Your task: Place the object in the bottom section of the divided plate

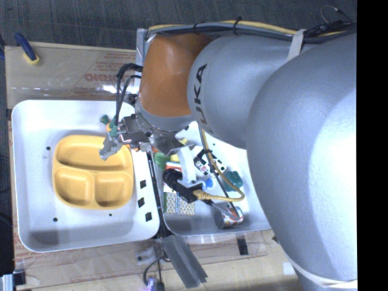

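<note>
The gripper point(109, 143) hangs over the right rim of the smooth yellow three-part divided plate point(91, 171) in the left bin point(27, 162), a small teal object point(107, 121) just beside it; whether it is gripped, I cannot tell.

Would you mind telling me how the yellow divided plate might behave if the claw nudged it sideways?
The yellow divided plate looks like smooth moulded plastic, so it is probably light and stiff. It lies flat on the glossy floor of the left white bin, so it would likely slide rather than tip. Its low, broad shape suggests it won't roll.
</note>
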Robot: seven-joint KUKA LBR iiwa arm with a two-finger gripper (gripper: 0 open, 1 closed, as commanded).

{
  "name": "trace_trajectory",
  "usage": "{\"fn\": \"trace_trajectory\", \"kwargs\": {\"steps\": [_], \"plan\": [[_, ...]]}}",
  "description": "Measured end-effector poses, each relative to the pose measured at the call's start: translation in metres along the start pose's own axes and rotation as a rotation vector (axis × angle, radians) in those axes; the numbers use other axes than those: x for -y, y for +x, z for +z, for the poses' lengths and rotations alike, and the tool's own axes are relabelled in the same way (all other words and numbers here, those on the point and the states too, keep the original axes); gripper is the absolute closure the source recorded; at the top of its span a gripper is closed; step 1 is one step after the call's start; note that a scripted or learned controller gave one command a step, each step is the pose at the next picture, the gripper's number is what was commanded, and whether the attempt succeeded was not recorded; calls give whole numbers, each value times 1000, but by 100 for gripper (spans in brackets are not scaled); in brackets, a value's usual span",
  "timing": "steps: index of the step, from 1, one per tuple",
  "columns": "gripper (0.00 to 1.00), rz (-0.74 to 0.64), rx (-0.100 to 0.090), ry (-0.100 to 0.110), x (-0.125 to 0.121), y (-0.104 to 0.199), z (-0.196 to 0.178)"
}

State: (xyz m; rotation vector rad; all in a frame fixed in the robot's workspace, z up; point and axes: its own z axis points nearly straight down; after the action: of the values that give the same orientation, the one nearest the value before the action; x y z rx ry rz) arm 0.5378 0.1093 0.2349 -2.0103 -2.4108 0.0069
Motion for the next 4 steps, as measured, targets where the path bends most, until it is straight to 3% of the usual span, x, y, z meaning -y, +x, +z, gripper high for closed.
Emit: {"fn": "trace_trajectory", "kwargs": {"steps": [2,3,4], "plan": [[0,0,0,0,0,0,0],[0,18,0,-1,-54,-9,17],[0,231,0,-3,-40,3,-2]]}}
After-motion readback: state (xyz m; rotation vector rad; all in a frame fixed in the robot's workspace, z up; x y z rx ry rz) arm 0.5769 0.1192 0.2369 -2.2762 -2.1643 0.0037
